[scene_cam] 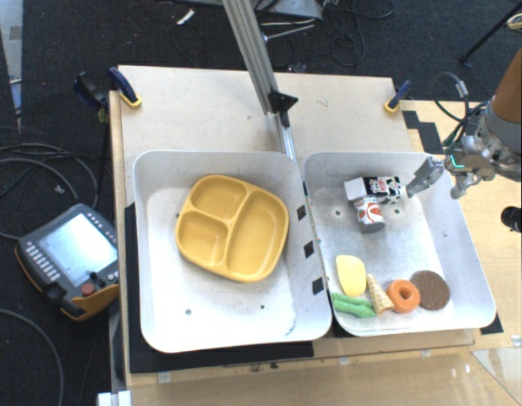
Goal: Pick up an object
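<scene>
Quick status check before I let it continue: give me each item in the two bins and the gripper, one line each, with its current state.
Yellow three-compartment plastic plate: flat in left bin, upright.
Small white, red and black box: lying in right bin, ungrasped.
Pale yellow oval piece: lying flat.
Green bean pod toy: lying against front wall.
Tan cone: on its side.
Orange ring doughnut: flat.
Brown round cookie: flat.
Two-finger gripper: over right bin's edge, holding nothing.
</scene>
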Robot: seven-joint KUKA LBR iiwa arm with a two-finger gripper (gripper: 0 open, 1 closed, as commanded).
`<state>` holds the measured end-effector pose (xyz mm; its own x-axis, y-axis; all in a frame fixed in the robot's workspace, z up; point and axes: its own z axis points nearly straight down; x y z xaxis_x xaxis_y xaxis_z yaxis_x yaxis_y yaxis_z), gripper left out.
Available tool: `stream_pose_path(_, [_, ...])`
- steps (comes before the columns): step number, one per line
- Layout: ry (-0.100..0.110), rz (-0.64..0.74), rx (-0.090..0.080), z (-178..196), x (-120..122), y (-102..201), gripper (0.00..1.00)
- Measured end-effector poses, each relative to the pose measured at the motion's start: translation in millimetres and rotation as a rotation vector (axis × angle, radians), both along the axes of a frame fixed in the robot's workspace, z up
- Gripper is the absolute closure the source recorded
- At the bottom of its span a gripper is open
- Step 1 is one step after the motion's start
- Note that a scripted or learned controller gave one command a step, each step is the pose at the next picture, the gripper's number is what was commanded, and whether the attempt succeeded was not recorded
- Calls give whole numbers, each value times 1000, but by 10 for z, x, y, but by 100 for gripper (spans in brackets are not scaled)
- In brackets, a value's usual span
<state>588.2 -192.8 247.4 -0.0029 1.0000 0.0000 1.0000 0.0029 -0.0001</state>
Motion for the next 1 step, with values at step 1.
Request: stream_pose_path(1, [4,1,1,-447,9,62,0])
